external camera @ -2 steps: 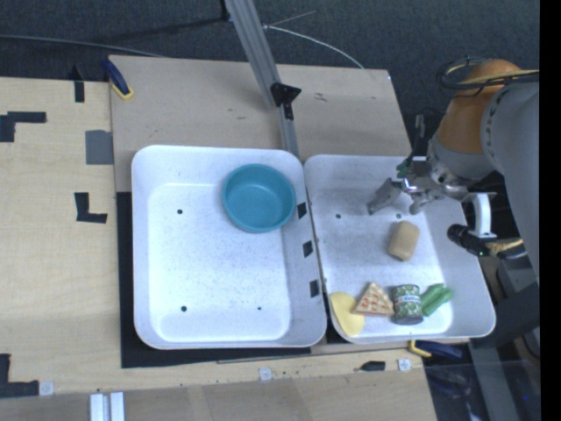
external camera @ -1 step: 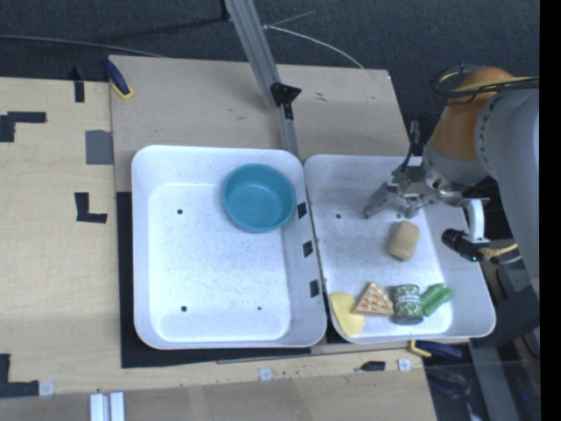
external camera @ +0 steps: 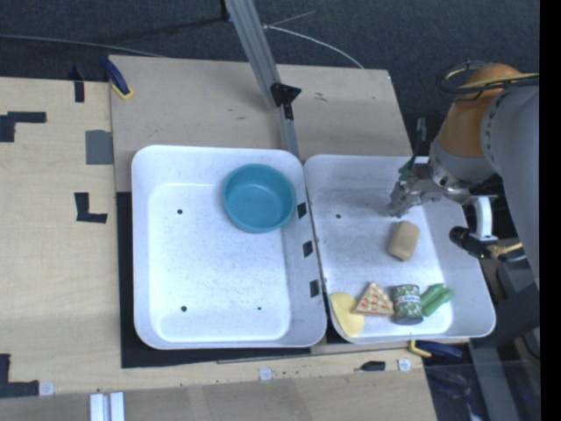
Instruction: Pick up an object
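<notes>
My gripper (external camera: 401, 205) hangs over the right bin (external camera: 351, 200), near its upper right part, just above a tan, bread-like lump (external camera: 403, 240). Nothing shows between its fingers. Along the bin's front edge lie a yellow piece (external camera: 345, 314), a waffle-patterned triangle (external camera: 374, 301), a small green can (external camera: 407, 304) and a green vegetable (external camera: 436, 298). A blue bowl (external camera: 258, 197) sits at the top of the left bin (external camera: 175, 261).
A slanted metal pole (external camera: 259, 55) comes down from the top to the gap between the bins. The arm's grey body with its orange band (external camera: 469, 125) fills the right side. Black tape marks lie on the bench at left.
</notes>
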You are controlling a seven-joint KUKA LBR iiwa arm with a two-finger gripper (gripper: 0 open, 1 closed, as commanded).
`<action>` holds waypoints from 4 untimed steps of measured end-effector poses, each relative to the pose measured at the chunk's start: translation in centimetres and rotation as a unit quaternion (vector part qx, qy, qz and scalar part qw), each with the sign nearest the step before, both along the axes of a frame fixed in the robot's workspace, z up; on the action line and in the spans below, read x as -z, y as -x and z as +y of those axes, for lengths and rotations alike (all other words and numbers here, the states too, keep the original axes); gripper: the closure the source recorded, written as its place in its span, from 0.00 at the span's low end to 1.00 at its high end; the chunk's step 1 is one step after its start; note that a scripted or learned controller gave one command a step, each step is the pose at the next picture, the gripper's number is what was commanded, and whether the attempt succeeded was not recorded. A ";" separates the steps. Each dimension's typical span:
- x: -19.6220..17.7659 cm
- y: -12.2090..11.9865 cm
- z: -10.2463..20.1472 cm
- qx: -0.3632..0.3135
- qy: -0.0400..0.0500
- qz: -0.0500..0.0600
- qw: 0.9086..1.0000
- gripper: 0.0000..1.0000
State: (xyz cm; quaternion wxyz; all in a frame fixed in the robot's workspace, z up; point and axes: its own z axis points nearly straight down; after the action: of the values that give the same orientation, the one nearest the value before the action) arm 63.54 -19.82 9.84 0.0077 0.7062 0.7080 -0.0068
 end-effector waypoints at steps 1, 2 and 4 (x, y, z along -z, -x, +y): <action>-4.3 -0.2 0.0 0.001 -0.009 -0.001 1.000 1.00; -9.3 -1.0 -0.7 0.000 -0.009 -0.002 1.000 1.00; -13.7 -0.6 5.6 -0.001 -0.011 0.002 1.000 1.00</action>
State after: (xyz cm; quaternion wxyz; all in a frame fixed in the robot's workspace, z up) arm 64.09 -14.19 23.57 -0.0010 0.7052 0.7090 -0.0004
